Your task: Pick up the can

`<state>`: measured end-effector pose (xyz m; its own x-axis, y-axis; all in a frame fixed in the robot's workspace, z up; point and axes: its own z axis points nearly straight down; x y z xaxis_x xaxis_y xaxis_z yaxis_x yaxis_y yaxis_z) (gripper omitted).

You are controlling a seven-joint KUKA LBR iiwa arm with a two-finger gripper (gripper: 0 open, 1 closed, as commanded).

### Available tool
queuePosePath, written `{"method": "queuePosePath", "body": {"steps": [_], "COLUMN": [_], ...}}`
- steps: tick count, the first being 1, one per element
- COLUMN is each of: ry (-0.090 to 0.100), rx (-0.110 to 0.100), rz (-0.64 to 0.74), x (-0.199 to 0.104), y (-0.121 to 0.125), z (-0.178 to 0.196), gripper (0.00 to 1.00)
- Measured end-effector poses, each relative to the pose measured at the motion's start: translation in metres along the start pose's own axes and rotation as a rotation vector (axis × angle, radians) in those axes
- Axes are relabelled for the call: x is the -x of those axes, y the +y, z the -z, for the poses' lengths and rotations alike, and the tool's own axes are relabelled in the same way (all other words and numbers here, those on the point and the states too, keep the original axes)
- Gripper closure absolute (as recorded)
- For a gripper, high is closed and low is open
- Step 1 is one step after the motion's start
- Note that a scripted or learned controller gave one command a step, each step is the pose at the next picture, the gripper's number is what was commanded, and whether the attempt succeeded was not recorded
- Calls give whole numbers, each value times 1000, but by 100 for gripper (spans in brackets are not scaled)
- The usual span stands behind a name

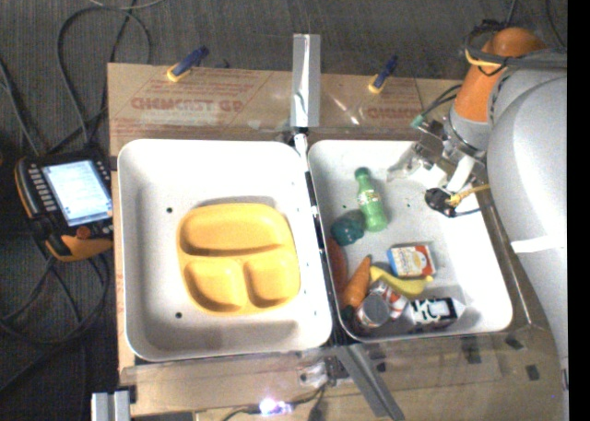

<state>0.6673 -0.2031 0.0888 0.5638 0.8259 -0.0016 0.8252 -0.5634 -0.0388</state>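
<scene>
The can [372,309], a silvery metal cylinder, sits in the front left corner of the right bin [479,263]. It is wedged between an orange carrot [358,281] and a yellow banana [402,279]. My gripper [433,167] hovers over the bin's back right part, well away from the can and nearer the green bottle [371,198]. Nothing shows in its grasp. The grey arm with its orange band [479,87] comes in from the right.
A teal round object [348,227] lies by the bottle. A small red and blue box [411,261] and a black and white packet [433,310] lie near the can. A black ring with a yellow cable [444,199] hangs under the wrist. The left bin [147,226] holds a yellow divided plate [240,255].
</scene>
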Motion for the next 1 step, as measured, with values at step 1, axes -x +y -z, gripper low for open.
{"method": "queuePosePath", "body": {"steps": [1], "ry": [-6], "rx": [27], "rz": [-2], "x": [2], "y": [3], "z": [10], "gripper": [100]}}
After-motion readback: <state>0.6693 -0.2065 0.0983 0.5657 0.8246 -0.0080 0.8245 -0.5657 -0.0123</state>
